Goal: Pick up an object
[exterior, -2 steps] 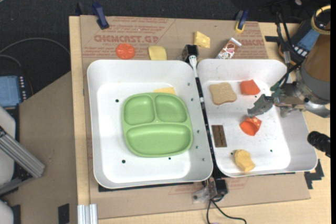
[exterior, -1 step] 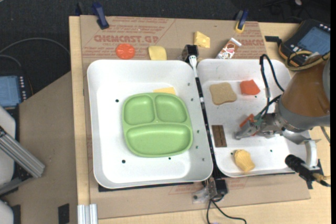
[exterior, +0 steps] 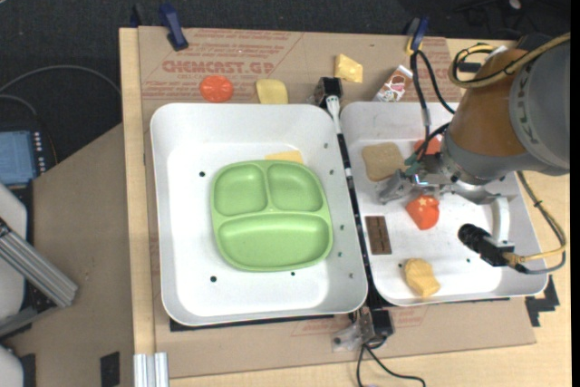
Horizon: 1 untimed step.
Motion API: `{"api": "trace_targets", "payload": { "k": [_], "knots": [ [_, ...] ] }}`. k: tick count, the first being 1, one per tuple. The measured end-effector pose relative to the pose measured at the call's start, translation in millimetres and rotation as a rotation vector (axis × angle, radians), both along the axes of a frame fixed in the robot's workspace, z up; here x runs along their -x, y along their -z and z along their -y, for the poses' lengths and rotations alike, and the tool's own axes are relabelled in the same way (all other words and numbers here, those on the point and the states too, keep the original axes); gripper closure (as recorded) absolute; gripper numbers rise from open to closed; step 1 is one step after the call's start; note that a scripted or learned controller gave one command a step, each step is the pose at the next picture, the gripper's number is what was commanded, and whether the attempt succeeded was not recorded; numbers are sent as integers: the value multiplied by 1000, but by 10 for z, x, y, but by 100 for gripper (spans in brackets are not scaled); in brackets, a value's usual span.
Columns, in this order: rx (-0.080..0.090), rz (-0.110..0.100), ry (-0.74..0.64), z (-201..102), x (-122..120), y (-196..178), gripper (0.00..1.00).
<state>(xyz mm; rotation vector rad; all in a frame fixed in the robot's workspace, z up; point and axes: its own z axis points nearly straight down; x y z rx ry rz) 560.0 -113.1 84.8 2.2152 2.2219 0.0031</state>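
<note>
My gripper point(exterior: 405, 184) hangs low over the middle of the right bin point(exterior: 471, 285), reaching in from the right under the grey and orange arm. A tan bread-like slice point(exterior: 381, 160) lies just up and left of it. A red-orange piece point(exterior: 423, 212) sits directly below it, close to the grey tip; contact is unclear. A brown chocolate bar point(exterior: 377, 236) lies at the bin's left wall and a yellow lump point(exterior: 420, 276) near its front. Part of another red-orange thing point(exterior: 433, 143) peeks out beside the arm.
The left bin point(exterior: 181, 195) holds a green divided plate point(exterior: 270, 215) with a pale yellow piece point(exterior: 285, 157) at its far rim. On the board behind the bins lie an orange piece point(exterior: 216, 88), two yellow pieces point(exterior: 271, 91) point(exterior: 349, 68) and a small packet point(exterior: 391, 86).
</note>
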Motion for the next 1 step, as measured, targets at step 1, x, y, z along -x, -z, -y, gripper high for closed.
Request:
{"api": "trace_targets", "payload": {
  "k": [1],
  "knots": [
    [-4,-10,5,18,437,4,0]
  ]
}}
